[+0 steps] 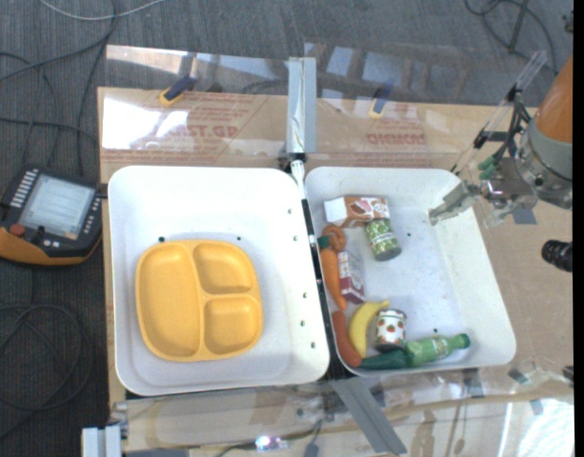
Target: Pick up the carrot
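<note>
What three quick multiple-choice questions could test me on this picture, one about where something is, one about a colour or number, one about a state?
1. Where does the carrot lie?
A. on the yellow tray
B. along the right bin's left wall
C. on the floor

2. How many compartments has the yellow tray?
A. two
B. three
C. five

3. How does the green bottle stand?
A. lying on its side
B. upright
C. held by the gripper

Answers: 1 B, it lies beside the wall of the right bin. 2 B, three hollows show. 3 A, it lies flat near the bin's front edge.
</note>
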`<state>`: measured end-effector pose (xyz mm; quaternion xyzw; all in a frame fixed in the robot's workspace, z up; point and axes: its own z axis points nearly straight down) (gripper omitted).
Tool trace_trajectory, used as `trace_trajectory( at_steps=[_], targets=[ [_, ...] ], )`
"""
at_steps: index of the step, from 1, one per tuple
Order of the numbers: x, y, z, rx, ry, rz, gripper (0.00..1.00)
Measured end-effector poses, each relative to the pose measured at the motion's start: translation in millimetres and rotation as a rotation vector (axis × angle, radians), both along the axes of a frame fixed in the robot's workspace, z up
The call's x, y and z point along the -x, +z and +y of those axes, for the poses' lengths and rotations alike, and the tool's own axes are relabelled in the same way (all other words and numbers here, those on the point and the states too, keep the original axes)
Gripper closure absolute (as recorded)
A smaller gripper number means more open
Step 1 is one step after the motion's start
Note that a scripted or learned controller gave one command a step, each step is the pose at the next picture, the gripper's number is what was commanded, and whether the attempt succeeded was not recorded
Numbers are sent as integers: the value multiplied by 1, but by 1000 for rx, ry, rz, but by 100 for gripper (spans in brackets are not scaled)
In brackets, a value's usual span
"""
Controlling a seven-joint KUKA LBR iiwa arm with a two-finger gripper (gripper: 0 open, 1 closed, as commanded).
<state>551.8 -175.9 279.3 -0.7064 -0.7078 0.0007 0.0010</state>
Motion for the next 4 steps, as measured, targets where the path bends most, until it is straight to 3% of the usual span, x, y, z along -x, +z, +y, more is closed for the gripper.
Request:
trace_trajectory(
  at_steps=[1,2,3,4],
  targets=[
    [69,-153,35,-2,31,2,0],
    [69,-145,35,-3,30,4,100],
    [69,-137,36,-5,31,7,100],
    [68,-84,71,1,7,0,100]
  ],
)
